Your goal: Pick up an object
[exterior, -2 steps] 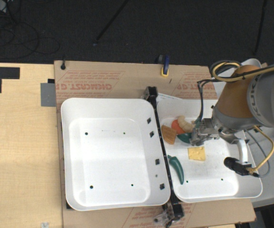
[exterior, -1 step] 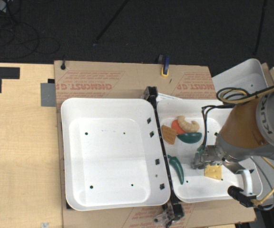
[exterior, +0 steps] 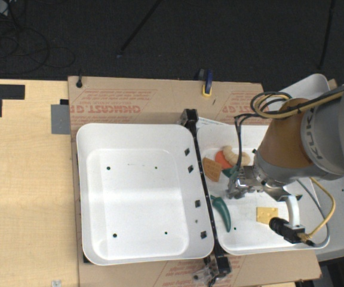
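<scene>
Hidden under the arm (exterior: 297, 142): much of the right bin (exterior: 243, 244), toward three o'clock. Half covered: cream object (exterior: 242, 158). Unclear: gripper (exterior: 239, 187) fingers.

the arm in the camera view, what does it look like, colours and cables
The arm has a grey rounded body with an orange-brown band above the wrist. Dark and yellowish cables loop over its top, and a yellow cable trails below. Its claw is a small metallic grey assembly.

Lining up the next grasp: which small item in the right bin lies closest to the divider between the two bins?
The curved green piece: it lies right alongside the black divider. The yellow block and the red piece sit further into the right bin.
</scene>
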